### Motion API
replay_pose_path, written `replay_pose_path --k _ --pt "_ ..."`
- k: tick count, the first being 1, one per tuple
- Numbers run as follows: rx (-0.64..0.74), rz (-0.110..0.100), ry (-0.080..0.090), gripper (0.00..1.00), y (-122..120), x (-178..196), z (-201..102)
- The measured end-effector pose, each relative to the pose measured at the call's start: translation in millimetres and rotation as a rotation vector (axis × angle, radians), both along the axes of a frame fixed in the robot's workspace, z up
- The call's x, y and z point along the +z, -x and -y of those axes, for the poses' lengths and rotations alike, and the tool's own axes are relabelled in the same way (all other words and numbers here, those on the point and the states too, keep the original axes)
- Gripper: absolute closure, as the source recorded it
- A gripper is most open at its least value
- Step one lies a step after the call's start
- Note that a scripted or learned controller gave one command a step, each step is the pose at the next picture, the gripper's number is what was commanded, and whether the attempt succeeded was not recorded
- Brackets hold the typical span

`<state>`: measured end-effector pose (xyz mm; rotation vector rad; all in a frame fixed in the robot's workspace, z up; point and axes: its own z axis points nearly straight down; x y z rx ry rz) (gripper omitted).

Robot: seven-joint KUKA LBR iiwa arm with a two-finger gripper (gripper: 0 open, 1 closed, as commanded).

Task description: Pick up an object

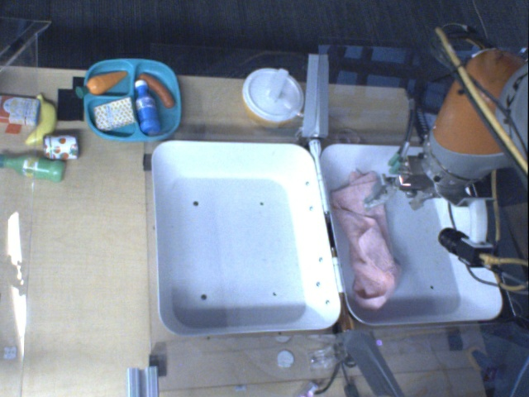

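Bench (74, 304): pale wood-grain top, smooth, with a bright glare streak near the left edge. Dark carpet-like floor along the far side.

Left bin (240, 238): largest item, shallow white plastic tray, rounded corners, a few small dark holes in its floor. Shadow pools along its near wall.

Right bin (430, 279): same white plastic, its right edge covered by the arm and cables. A metal strip runs between the two bins.

Arm (475, 114): grey body with glossy orange band, enters from the right and is cut off by the frame. Yellow and black cables cross it; a black connector hangs over the right bin.

Cloth (368, 242): pink, soft, crumpled and folded into a long lump. Lies in the right bin against its left wall, running from the far end toward the near end. This is the one loose object in the bins.

Gripper (397, 182): small metal parts at the far end of the cloth, just over or at its upper edge. Blurred and tangled with wires; cannot tell how far apart the fingers are, or whether any cloth is pinched.

Blue tray (169, 106): rounded, divided plastic, on the bench beyond the left bin, holding toy food: an orange piece, a blue bottle, a patterned square.

Lid (273, 95): round, white over a yellow rim, beside the metal strip.

Far left: a yellow banana shape, small can, green bottle; details too small to read.
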<state>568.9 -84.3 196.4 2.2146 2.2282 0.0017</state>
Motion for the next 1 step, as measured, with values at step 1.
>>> replay_pose_path --k 1 --pt "-0.24 0.001 0.0 0.0 12.5 30.6 -44.0"
